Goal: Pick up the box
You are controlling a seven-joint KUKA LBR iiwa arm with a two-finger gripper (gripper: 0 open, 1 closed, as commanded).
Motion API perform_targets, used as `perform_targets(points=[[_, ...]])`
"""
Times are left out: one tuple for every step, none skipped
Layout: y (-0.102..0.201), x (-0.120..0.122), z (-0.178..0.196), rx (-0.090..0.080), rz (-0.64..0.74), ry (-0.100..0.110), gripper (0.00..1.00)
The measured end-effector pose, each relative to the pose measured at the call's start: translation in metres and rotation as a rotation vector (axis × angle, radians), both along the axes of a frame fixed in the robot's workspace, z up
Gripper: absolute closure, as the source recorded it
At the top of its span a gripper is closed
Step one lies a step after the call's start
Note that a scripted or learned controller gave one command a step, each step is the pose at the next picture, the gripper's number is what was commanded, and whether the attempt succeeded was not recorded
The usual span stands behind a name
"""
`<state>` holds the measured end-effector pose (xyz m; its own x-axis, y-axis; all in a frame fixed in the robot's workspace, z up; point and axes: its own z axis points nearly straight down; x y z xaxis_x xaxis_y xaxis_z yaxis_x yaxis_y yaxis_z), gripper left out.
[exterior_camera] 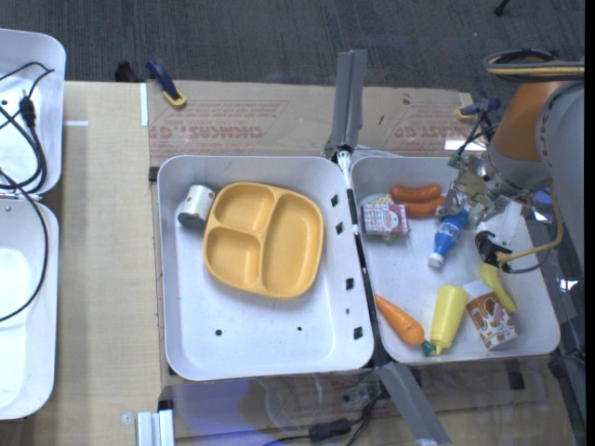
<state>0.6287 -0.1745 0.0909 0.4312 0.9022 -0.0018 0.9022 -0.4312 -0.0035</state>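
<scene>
A yellow divided plate (264, 240) is seen in the left bin (186, 342); the box (384, 218) lies in the right bin (539, 337), near the gripper (465, 207).

This is a robotics lab or test cell, not a home. Two shallow white bins (177, 249) sit side by side on a tabletop (102, 249) of pale board, with a sheet of printed cardboard (242, 119) laid flat behind them and blue clamps (165, 82) at its edge. A grey industrial arm with an orange band (521, 124) reaches in from the right. Loose black cables (23, 147) trail over white trays at the left, and grey carpet (232, 17) covers the floor beyond. The right bin (548, 333) holds toy food and small packages as test props.
</scene>
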Motion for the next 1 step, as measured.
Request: perform_targets(points=[[0.0658,-0.093,-0.0003,0.0,-0.212,0.001,1.0]])
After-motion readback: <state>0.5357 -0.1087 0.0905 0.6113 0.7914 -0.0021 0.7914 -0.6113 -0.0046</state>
